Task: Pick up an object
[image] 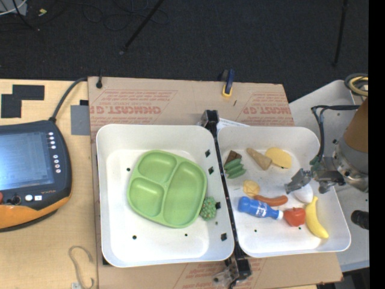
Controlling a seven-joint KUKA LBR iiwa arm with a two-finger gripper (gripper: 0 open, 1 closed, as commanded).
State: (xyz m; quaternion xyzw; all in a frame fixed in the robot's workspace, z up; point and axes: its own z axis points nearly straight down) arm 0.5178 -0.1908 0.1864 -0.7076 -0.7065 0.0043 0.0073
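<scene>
Approach step: the end effector (pixel 299 182) hangs low over the right bin (pixel 337 236), fingers spread and holding nothing — banana (pixel 317 219) just near it. Next, it must descend and clench.

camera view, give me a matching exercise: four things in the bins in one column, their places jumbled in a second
1. green divided plastic plate
2. yellow toy banana
3. blue plastic bottle
4. small green bumpy ball

a. right bin, near its right wall
b. middle of the left bin
c. left bin, beside the plate's right edge
d. right bin, lying near its middle

Pairs: 1-b, 2-a, 3-d, 4-c
</scene>
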